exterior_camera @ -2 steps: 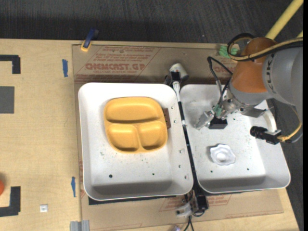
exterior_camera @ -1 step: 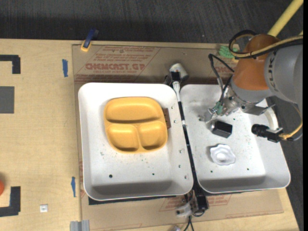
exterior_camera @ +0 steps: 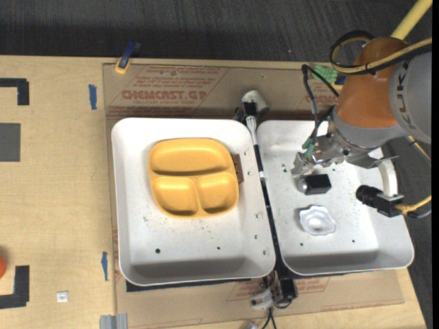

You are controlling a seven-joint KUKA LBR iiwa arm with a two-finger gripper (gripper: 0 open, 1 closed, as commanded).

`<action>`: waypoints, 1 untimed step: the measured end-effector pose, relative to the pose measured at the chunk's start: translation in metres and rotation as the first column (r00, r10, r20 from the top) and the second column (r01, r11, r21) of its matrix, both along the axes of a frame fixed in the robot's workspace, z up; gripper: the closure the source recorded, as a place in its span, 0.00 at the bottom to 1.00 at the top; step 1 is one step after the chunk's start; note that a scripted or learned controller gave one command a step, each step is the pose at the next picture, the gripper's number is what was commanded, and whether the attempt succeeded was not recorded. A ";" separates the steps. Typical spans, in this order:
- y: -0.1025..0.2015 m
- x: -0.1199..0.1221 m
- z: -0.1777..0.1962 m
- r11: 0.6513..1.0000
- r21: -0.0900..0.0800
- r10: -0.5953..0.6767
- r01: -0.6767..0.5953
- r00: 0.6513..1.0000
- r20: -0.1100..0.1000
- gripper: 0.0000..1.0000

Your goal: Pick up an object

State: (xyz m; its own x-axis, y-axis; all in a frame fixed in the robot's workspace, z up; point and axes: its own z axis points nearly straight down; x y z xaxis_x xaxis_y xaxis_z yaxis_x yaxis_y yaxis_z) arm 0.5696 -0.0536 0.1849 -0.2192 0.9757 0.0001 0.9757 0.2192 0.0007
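Scanning from the left, I see the wooden bench (exterior_camera: 55, 184) with black tape marks (exterior_camera: 19, 91) and blue tape bits (exterior_camera: 92, 96), then a sheet of printed cardboard (exterior_camera: 171, 88) lying under both bins. A small blue and yellow clip (exterior_camera: 126, 57) sits at the cardboard's far left corner.

I find the left bin (exterior_camera: 130, 238) next, holding a yellow tray (exterior_camera: 194, 177) with three compartments: one wide one on the far side and two smaller ones on the near side. The tray sits in the upper middle of that bin, its right edge close to the wall shared with the other bin. A few dark specks dot the bin floor around it.

Moving right, I reach the right bin (exterior_camera: 357, 245). A small crumpled white object (exterior_camera: 316, 221) lies on its floor, toward the near side and roughly central. Just beyond it, a small black block (exterior_camera: 317, 182) rests on the floor.

I see the gripper (exterior_camera: 310, 163) low over the far part of this bin, directly above and just beside the black block; I cannot tell whether its fingers are spread or pressed together, nor whether they touch the block. The arm (exterior_camera: 374, 94), with its orange band, comes in from the upper right, trailing cables. A black connector (exterior_camera: 374, 199) hangs over the bin's right side.
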 end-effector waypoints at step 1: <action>-0.023 -0.064 0.000 0.958 0.001 0.287 -0.287 0.958 -0.002 1.00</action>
